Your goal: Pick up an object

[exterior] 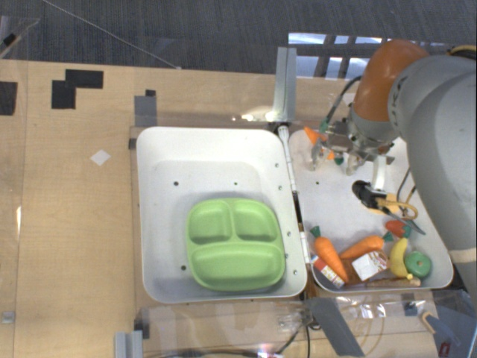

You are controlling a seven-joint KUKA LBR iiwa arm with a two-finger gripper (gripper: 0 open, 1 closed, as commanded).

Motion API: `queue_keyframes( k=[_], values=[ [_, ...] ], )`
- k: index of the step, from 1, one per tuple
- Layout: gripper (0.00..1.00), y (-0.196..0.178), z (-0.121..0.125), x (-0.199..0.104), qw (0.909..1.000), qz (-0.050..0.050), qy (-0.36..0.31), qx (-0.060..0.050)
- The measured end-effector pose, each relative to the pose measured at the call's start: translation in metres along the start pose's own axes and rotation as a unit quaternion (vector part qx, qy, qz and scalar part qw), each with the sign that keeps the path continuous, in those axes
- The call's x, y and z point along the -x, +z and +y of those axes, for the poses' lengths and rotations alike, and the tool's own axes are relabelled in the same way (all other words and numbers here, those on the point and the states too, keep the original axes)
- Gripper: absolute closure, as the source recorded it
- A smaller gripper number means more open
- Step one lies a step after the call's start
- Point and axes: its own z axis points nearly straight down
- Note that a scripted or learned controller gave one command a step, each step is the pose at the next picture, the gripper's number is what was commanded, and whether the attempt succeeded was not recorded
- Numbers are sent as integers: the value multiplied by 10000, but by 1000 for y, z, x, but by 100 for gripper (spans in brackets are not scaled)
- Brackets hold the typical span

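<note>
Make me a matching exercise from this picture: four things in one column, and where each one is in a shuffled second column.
1. green plate
2. leftmost carrot
3. banana
4. hand

A. over the far end of the right bin
B. right bin, near-left corner
C. left bin
D. right bin, near-right part

Pairs: 1-C, 2-B, 3-D, 4-A

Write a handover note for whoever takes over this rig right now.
Gripper: over the far end of the right bin; open or shut, cannot tell.
A small orange thing lies close by it; held or not, unclear.
Carrot, banana and other toys are heaped at the bin's near end.
Plate sits in the left bin.
Done: no pick confirmed.
Left: grasp one object and lift it.
</note>
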Motion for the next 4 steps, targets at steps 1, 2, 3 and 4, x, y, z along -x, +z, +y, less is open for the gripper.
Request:
queue_keyframes(
  k=[1, 2, 3, 4],
  values=[
    [0, 0, 2, 2, 9991, 3, -423, 26],
    [0, 0, 4, -7, 9962, 12, -858, 117],
    [0, -99, 0, -19, 9999, 27, 33, 103],
    [0, -8, 5, 4, 9987, 29, 502, 98]
  ],
)
